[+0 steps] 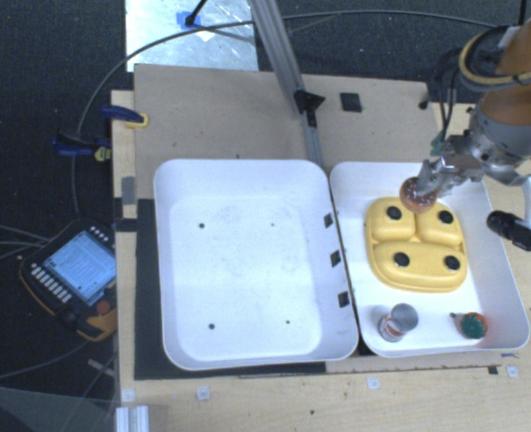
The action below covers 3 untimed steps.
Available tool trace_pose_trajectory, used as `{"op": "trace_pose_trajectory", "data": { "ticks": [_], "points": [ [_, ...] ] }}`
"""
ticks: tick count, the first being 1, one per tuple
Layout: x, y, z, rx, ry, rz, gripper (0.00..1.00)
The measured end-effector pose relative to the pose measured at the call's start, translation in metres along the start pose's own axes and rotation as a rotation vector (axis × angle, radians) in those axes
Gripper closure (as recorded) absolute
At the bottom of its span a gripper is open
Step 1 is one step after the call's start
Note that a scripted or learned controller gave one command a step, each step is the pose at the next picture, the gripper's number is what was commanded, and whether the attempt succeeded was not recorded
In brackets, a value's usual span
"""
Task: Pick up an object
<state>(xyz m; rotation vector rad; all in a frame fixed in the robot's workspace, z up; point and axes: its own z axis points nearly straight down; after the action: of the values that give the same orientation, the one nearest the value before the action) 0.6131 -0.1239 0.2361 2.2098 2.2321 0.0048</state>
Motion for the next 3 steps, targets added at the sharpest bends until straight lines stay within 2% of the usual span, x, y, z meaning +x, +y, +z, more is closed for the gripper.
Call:
{"op": "trace_pose_trajectory", "data": {
  "ticks": [2,3],
  "points": [
    [0.117,-0.02,-0.009,0.001,0.001,-0.001,1.0],
    [0.176,-0.04,-0.003,0.004,0.0,0.0,1.0]
  ]
}}
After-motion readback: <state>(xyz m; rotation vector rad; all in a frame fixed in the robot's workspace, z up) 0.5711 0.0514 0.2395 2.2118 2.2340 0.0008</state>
